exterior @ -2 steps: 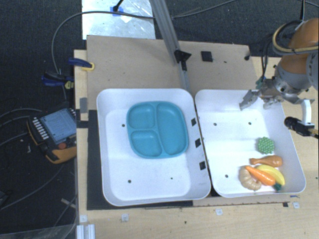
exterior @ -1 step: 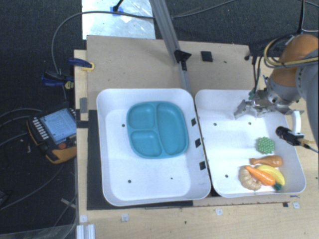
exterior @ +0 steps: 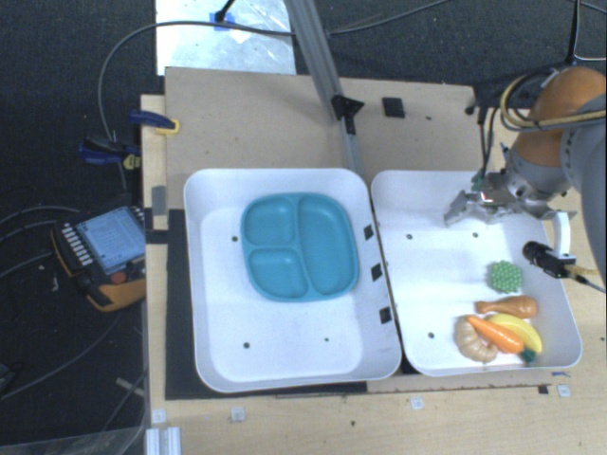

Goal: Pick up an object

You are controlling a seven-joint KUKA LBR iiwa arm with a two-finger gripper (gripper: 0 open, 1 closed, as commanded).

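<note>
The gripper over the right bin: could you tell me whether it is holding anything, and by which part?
Nothing is held: the gripper hangs over bare bin floor, apart from the toy food.

Most of the right bin's (exterior: 427, 292) floor is left bare. Its near right corner is crowded by toy food (exterior: 498, 325). The left bin's (exterior: 285, 339) middle is taken by a plate (exterior: 299, 245).

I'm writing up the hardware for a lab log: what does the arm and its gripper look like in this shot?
The arm is grey with a rounded orange band above the wrist, and dark and yellowish cables loop along its left side. Below the wrist sits a small metallic grey gripper with splayed fingers and a tiny red-lit spot near its base. A white bracket carries a black cylindrical part.
</note>
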